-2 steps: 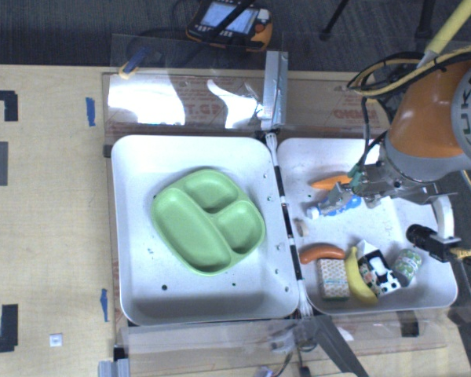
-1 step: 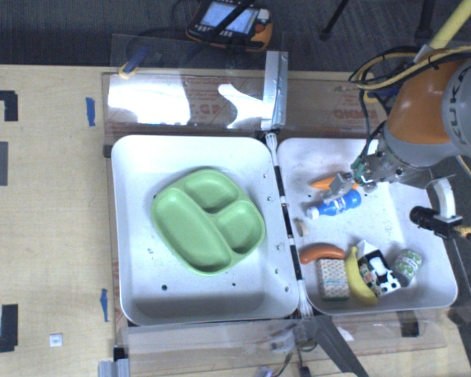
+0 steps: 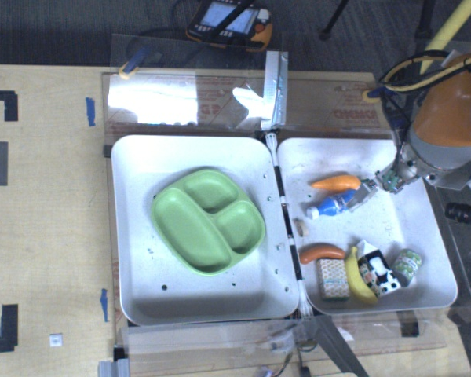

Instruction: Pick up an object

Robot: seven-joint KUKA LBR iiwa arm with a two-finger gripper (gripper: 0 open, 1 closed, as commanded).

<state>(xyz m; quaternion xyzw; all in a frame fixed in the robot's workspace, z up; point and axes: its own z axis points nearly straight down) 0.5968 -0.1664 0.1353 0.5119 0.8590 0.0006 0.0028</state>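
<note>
Pincer (image 3: 374, 185) low in right bin (image 3: 424, 234), tip beside carrot; can't tell its spread.
Carrot (image 3: 335, 183) just left of pincer, blue bottle (image 3: 334, 206) just below-left. Sausage (image 3: 323, 252), banana (image 3: 357, 277), cracker block (image 3: 332, 279), small can (image 3: 407, 265) further below. Green divided plate (image 3: 208, 220) far left in left bin (image 3: 133, 210).

Lighting: bright, even, from overhead; strong glare on the clear sheet (image 3: 190, 93) behind the white bins (image 3: 129, 234). Shadows: soft, short, under the green plate (image 3: 208, 220). Sharpness: mildly soft throughout; small objects lack detail.
</note>
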